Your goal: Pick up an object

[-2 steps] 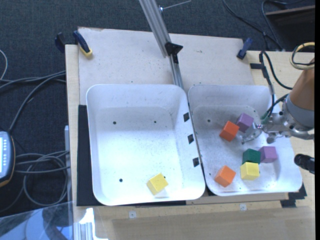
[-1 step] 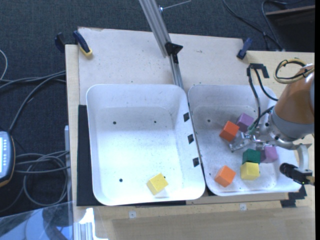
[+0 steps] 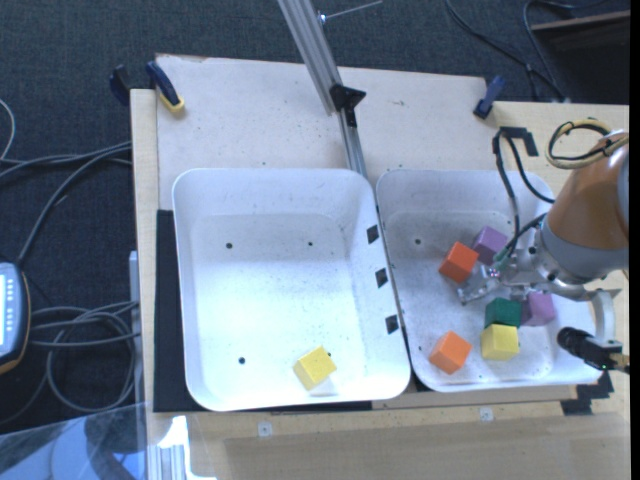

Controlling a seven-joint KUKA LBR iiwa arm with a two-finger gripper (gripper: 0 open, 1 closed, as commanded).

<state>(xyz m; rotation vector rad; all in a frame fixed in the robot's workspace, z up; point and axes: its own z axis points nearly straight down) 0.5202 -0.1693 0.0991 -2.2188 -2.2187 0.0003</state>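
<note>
We see the arm (image 3: 590, 218) reaching in from the right and leaning over the right bin (image 3: 420, 193), with its gripper (image 3: 485, 286) down low among a bunch of little blocks. We cannot tell how the jaws stand, because the metal parts are small and blurry there. The things to pick are close by: an orange block (image 3: 460, 262) just left of the gripper, a purple block (image 3: 491, 240) just above it, a green block (image 3: 503, 313) below it with a yellow block (image 3: 500, 342) touching the green one, a pale purple block (image 3: 540, 307) tucked under the wrist, and another orange block (image 3: 451, 351) near the front edge. One more yellow block (image 3: 315, 366) sits alone in the left bin (image 3: 260, 183). What could go wrong? The blocks are packed tight (almost like a small pile), so we think the gripper might bump one away, or close on a corner and let it slip out. It might also catch two at once. The right wall and front rim of the right bin are near, so there is little room to move that way. The back and left part of that bin look open, and most of the left bin has room too.
</note>
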